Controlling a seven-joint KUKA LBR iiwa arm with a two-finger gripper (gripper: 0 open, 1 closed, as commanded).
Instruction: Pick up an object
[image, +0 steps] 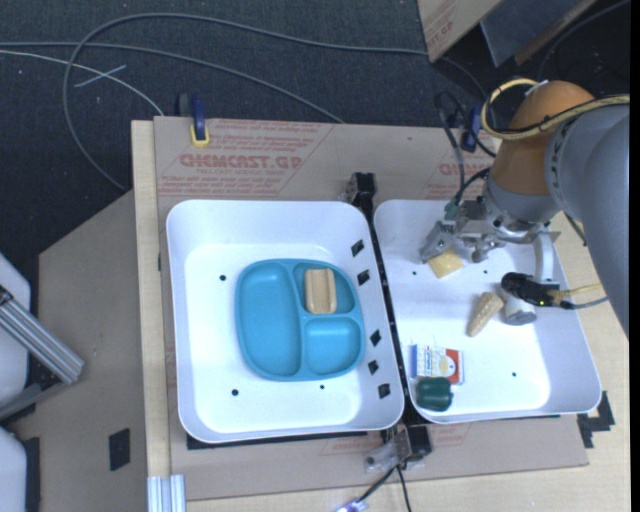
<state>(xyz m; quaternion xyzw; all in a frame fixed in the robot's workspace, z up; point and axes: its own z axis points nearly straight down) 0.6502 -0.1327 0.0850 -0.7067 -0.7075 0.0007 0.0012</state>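
So the gripper (452, 240) sits low in the right bin (560, 385), right over a small pale yellow chunk (446, 264) near the far-left corner. Honestly can't tell how wide the fingers are, or whether the chunk is actually between them. It looks like a light, stiff little wedge, probably toy food, so nothing fragile, but the slanted faces could squirt out; pinching across its flatter sides seems safest. There's also a tan cone (482, 315), a small card (436, 361) and a green cup (434, 393) nearer the front. The left bin (200, 400) holds a blue tray (268, 325).
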